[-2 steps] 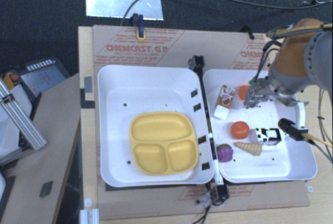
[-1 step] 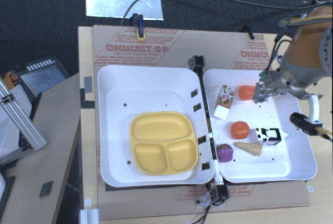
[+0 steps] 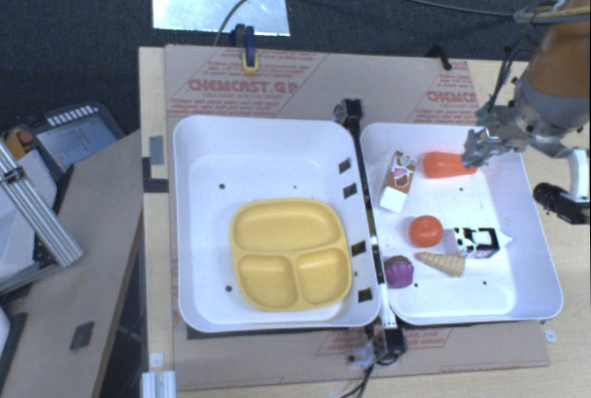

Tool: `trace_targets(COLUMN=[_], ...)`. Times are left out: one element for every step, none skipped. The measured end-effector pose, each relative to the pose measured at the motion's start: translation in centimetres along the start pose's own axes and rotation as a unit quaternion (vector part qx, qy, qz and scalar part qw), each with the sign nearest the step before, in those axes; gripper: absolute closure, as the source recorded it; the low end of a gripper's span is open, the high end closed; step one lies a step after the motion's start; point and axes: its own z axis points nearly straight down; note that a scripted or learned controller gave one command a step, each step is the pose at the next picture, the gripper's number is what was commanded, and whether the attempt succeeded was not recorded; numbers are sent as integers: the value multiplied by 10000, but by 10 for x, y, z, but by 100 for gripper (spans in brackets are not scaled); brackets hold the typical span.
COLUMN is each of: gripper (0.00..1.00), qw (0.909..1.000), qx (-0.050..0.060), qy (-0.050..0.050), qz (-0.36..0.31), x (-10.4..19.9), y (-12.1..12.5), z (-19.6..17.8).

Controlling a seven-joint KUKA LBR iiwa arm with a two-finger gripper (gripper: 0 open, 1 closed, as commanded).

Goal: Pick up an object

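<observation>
Camera view: gripper [image 3: 480,150] at toy carrot [image 3: 446,165], right bin's [image 3: 536,295] far edge.
Jaw opening unclear; fingertips at carrot's right end.

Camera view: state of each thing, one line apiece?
gripper: at the orange carrot's right end, grasp unclear
orange carrot: lying flat, right bin
milk carton: on its side
tomato: resting on the bin floor
cone: lying flat
yellow tray: flat, left bin
</observation>
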Motion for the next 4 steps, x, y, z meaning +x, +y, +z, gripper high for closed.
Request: trace_targets(gripper=[100,100,100,100], qw=[10000,10000,10000,10000], qx=[16,24,24,18], qy=[15,9,18,15], qz=[-28,-14,-33,-27], x=[53,98,158,215], y=[4,11,12,25], z=[-10,-2,-6,3])
